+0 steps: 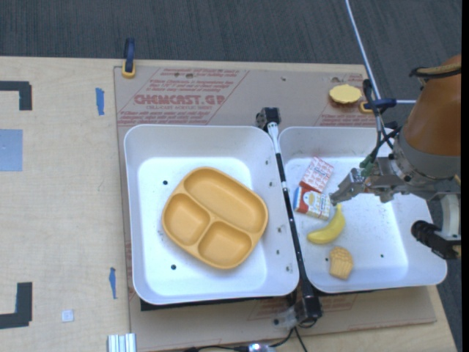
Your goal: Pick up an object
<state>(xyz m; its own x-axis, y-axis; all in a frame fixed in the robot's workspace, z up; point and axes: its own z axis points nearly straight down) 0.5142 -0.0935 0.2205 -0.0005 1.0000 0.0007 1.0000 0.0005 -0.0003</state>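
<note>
Left bin (139, 196): yellow divided plate (214, 217) takes the middle; bare floor along the far and left walls
Right bin (425, 273): carton (315, 189), banana (328, 228), biscuit (340, 262) crowd the left half; right half bare
Between bins: black rail (287, 211) blocks crossing low

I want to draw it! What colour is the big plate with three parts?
The plate is orange-yellow all over, seen clearly in the camera view.

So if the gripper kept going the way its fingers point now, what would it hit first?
The gripper points left and downward into the right bin. First in that line looks to be the small red and white carton, just above the banana. Its height over the carton is unclear from this slanted view.
</note>
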